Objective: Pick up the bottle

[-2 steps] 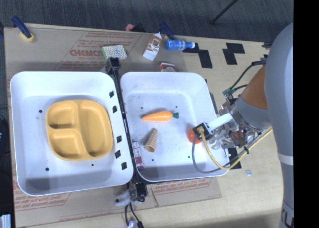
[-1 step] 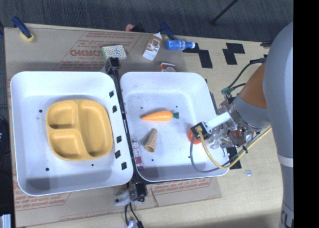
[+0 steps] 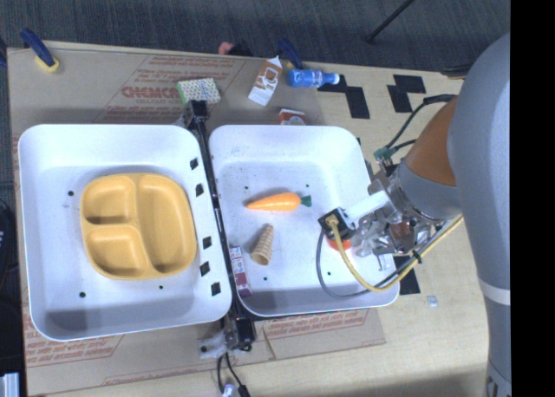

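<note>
In the left bin a yellow divided plate is lying flat, well apart from the work. In the right bin a toy carrot is lying across the middle, and a toy ice-cream cone is resting just nearer than it. The gripper is sitting low at the right bin's right wall, with yellow cable looping beneath it, and something orange is peeking out beside it; it is too small to name. I cannot tell how the gripper is set, or whether anything is caught in it. The blue bottle is lying on its side on the bench beyond the far rim of the right bin, near a small carton.

The risk, as I judge it, is that the arm is working inside the bin while the bottle is lying outside it, well apart. It may be closing on the wrong object, or on nothing, and the cable may be snagging the rim.
</note>
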{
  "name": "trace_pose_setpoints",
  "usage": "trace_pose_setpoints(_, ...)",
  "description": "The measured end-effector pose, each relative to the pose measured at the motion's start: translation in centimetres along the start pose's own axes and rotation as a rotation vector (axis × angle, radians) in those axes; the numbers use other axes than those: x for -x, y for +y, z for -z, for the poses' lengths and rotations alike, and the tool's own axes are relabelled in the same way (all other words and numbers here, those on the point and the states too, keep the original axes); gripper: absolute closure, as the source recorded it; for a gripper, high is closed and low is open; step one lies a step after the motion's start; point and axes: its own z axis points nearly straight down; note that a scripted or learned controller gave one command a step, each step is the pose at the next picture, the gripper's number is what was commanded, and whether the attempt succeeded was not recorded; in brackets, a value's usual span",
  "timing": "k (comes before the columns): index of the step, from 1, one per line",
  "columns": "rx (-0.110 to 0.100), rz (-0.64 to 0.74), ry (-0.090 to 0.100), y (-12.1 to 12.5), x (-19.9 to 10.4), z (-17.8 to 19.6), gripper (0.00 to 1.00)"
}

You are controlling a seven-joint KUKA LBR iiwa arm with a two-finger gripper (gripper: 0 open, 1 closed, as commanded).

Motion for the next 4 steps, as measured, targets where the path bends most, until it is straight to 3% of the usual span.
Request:
trace_pose_setpoints(1, 0.000, -0.001, 0.000, 3.5, 0.8, -0.3, 1.00)
trace_pose_setpoints(3, -0.003, 0.031, -0.002, 2.3, 0.5, -0.6, 1.00)
trace_pose_setpoints(4, -0.003, 0.049, -0.003, -1.6, -0.3, -0.4, 1.00)
